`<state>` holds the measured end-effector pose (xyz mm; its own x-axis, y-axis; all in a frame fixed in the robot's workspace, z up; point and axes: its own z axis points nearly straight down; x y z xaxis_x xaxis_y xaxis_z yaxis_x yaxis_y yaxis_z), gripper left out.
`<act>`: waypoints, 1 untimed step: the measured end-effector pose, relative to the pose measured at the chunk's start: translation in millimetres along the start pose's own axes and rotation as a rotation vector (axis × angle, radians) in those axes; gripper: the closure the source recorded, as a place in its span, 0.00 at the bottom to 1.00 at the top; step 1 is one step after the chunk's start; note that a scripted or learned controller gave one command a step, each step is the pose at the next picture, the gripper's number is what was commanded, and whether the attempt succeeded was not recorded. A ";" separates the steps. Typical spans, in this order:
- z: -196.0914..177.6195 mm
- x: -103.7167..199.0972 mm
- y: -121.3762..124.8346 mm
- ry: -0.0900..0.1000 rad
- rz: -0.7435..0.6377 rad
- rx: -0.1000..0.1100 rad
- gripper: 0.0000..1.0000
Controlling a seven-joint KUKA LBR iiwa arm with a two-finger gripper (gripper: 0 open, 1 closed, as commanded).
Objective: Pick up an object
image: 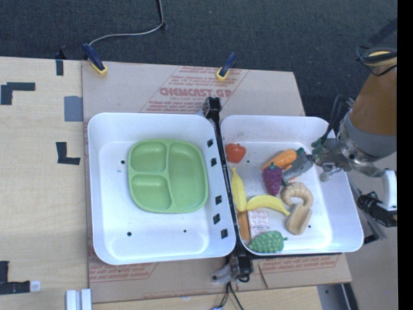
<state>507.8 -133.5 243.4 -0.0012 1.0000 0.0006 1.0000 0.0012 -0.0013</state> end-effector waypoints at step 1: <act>137.1 5.4 42.5 0.001 0.000 0.003 0.00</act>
<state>550.0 -128.0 106.3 -0.0008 1.0000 0.0014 1.0000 0.0008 -0.0044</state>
